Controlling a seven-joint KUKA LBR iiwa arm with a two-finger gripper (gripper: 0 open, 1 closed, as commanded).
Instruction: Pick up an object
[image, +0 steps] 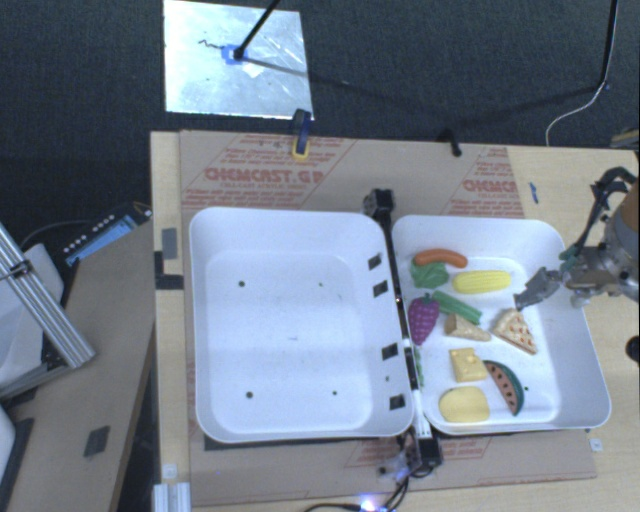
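Camera view, from above the bench: the gripper hangs over the right bin near its right edge, nothing visible between its fingers; whether they are apart or together cannot be told. Just beside its tip lies the pizza-like wedge, with the corn cob toward the bin's far edge and the watermelon slice toward the near edge. The left bin sits alongside. A clean pick likely means centring over one toy, the wedge being closest, descending straight and avoiding neighbours.
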